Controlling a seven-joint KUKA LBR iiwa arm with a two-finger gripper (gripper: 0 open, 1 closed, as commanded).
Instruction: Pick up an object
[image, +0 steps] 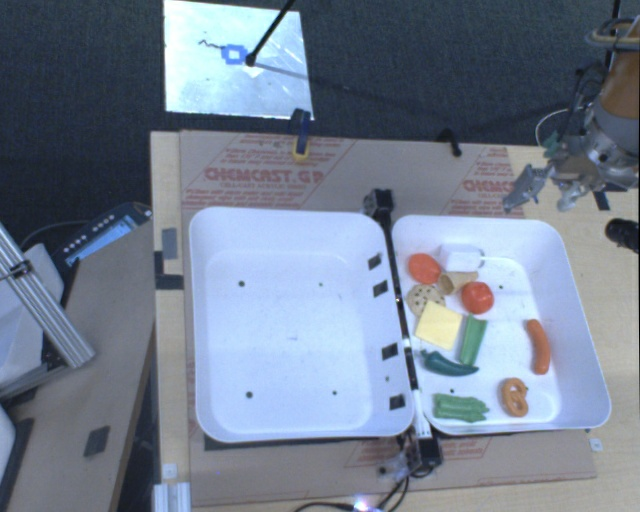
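The toy sausage (539, 346) lies alone toward three o'clock in the right bin (580, 300); likely light, stiff, slick, best pinched across its middle. My gripper (545, 187) hovers open and empty beyond the bin's one-o'clock corner.

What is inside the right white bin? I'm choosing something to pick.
The right white bin holds two red tomatoes, a white block, yellow cheese slice, green cucumber, dark green pepper, green pea pod, orange sausage and brown pretzel. The cheese partly covers a spotted tan cookie.
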